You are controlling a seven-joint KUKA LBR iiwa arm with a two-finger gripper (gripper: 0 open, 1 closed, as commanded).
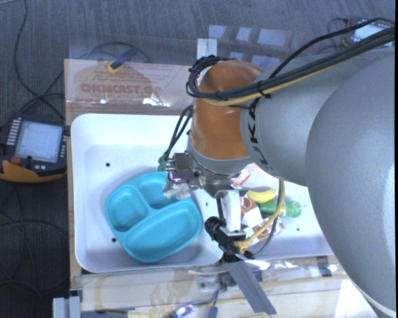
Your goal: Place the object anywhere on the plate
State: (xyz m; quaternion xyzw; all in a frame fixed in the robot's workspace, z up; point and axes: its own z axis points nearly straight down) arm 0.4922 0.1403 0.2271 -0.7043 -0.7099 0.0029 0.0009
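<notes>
A handheld control pendant [30,149] lay off the tabletop's left edge, and cables [13,5] trailed across the dark floor [86,12].

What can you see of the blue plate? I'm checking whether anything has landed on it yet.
The blue plate is a glossy, plastic-looking divided dish with rounded corners and three shallow compartments parted by raised ridges. It lies flat, turned at an angle, on the floor of the left white bin, toward its front. The wrist of the arm overlaps its upper right corner, hiding that part. The compartments in view hold nothing.
</notes>
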